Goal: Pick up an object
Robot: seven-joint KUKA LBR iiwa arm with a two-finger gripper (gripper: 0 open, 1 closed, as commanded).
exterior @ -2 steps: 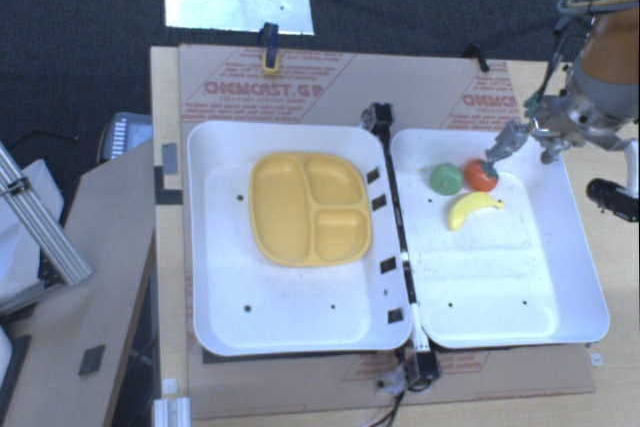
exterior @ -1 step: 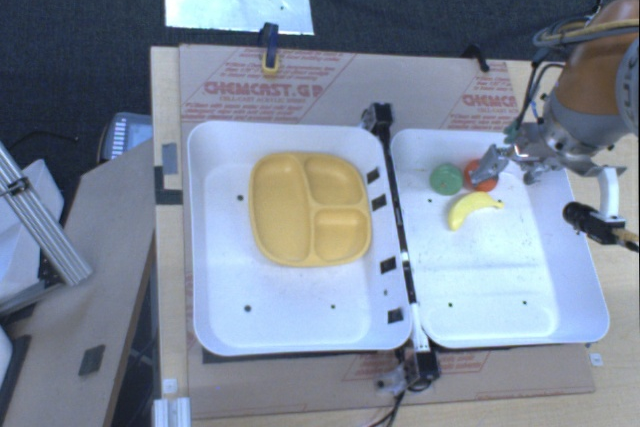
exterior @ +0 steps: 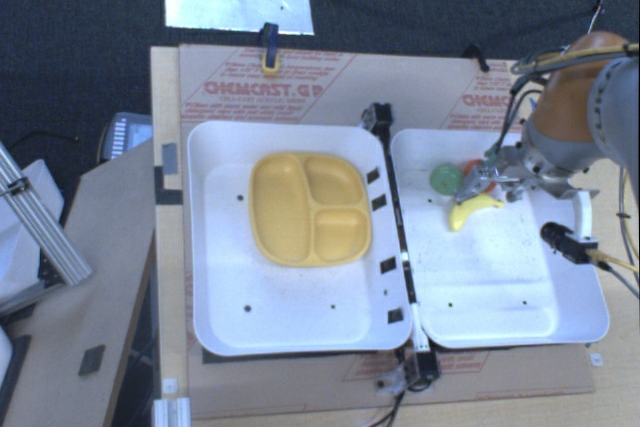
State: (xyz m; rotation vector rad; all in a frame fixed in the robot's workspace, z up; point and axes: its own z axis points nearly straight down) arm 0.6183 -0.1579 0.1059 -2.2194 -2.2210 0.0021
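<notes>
In the right bin (exterior: 500, 305), a yellow banana (exterior: 470, 211) lies near the far left part. A green round object (exterior: 445, 178) sits just left of it, toward the back wall. A small orange piece (exterior: 470, 166) peeks out beside the green object. My gripper (exterior: 490, 179) is low over the bin, right above the banana's upper end and close to the right of the green object. The metal gripper parts hide what lies directly beneath them. The grey arm with its orange band (exterior: 575, 100) reaches in from the right.
The left bin (exterior: 215, 305) holds a yellow divided plate (exterior: 308, 208) in its middle. A black divider with clips (exterior: 392, 215) runs between the bins. A black cable connector (exterior: 565, 243) hangs over the right bin's right side.
</notes>
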